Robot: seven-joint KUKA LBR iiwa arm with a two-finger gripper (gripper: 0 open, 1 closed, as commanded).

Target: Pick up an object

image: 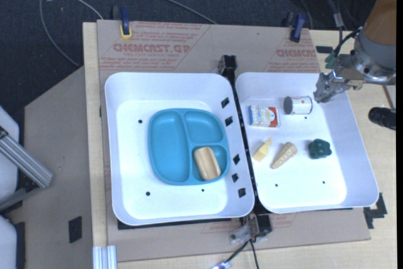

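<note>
While gripper [324, 92] state is unclear, small cylinder [298, 104] nearby, smooth white bin [352, 135].

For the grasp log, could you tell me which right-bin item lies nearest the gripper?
The small white cylinder, just left of the gripper; the others lie farther off.

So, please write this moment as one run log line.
gripper: above right bin, holding nothing | nearest: small grey-white cylinder | blue divided plate: left bin
</note>
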